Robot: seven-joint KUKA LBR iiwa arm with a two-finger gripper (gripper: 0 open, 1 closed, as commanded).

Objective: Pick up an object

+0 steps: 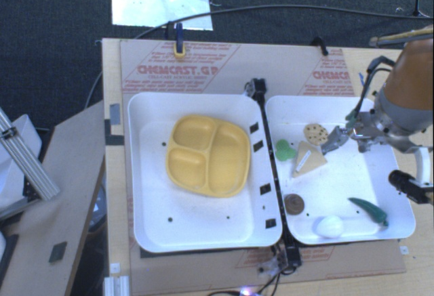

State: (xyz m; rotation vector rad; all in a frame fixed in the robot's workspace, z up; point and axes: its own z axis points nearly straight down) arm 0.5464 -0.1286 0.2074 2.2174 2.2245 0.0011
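We see the gripper (333, 141) right of centre frame, its grip state unreadable, just beside the cheese wedge (309, 158) and cookie (314, 133) in the right bin (400, 223); crowding risks nudging both away.

"CHEMCAST GP" in red — printed twice, on the board (203, 68) under the bins
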